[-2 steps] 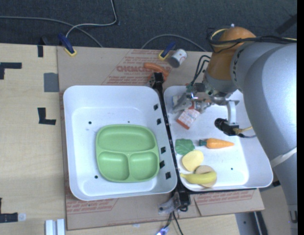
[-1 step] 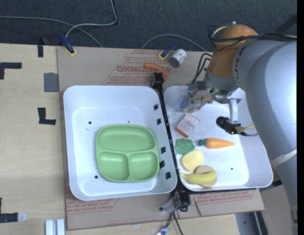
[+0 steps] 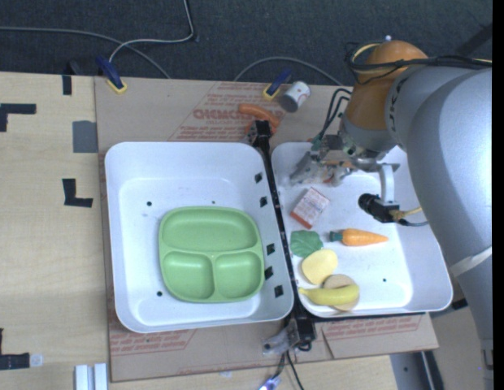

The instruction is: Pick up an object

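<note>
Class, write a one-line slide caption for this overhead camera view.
Gripper poised above the right bin of toy food: carrot, banana; green tray in left bin.

This is a robotics laboratory. A grey KUKA arm (image 3: 447, 145) reaches over two white bins (image 3: 122, 177) set on a cardboard sheet (image 3: 211, 112) held by blue clamps (image 3: 112, 73). Loose cables (image 3: 187, 15) cross the dark floor, and black tape marks (image 3: 73, 193) sit on the wooden bench (image 3: 41, 258).
</note>
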Controlling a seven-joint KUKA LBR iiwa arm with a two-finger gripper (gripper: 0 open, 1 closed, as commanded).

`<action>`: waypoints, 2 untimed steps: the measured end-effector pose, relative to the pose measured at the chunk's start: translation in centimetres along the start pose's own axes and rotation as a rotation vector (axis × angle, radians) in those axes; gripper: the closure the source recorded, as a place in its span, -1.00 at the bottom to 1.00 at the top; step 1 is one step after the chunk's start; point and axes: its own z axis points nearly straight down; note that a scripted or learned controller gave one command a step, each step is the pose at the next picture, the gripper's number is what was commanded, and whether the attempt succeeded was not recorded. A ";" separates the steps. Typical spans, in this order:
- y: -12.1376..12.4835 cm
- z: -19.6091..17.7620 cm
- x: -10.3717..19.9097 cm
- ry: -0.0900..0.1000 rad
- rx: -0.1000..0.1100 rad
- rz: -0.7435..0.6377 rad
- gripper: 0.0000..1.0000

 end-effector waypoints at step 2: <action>0.0 -0.9 0.0 0.000 0.001 -0.001 -1.00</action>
